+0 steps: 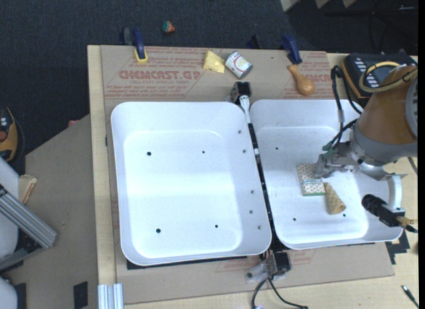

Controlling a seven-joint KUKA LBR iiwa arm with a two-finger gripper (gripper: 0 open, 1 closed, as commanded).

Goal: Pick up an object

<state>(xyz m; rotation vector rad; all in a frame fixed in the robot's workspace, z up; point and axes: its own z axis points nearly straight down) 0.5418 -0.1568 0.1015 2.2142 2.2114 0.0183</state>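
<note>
In the right bin (285, 125) lie a small flat patterned square pad (309, 179) and, just right of it, a tan cone-shaped piece (334, 201). My gripper (328, 166) reaches in from the right and is down at the pad's upper right corner, touching or just above it. The arm's grey wrist and orange band (388, 118) hang above the bin's right side and hide the fingers' upper parts.
The left bin (133, 128) stands beside the right one. On the bench behind the bins lie a yellow wedge (214, 62), a small white box (238, 64) and a wooden spoon-like piece (302, 81). Blue clamps (139, 44) grip the bench's far edge.
</note>
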